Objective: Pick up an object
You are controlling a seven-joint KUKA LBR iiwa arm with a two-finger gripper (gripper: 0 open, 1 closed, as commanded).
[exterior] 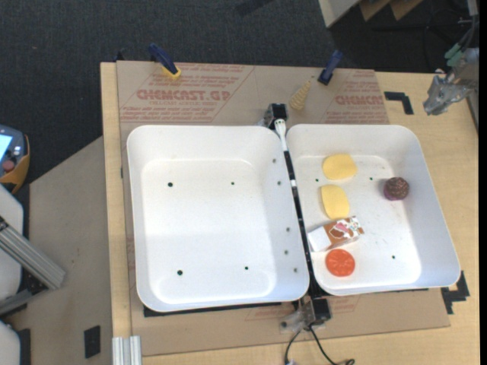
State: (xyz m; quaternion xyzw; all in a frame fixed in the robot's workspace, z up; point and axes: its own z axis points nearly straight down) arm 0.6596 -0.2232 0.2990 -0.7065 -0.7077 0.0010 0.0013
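White plastic makes up both bins on the bench. The right bin has five small things in it. Two yellow pieces sit near the middle wall, the upper yellow piece just above the lower yellow piece. Below them lies a small brown and white packet, and an orange-red round disc sits right under that, close to the front wall. A dark purple ball rests apart on the right side. The left bin shows little dark dots on its floor. The gripper hangs way up by the far right corner (outside the bins), and I cannot tell how it is set.
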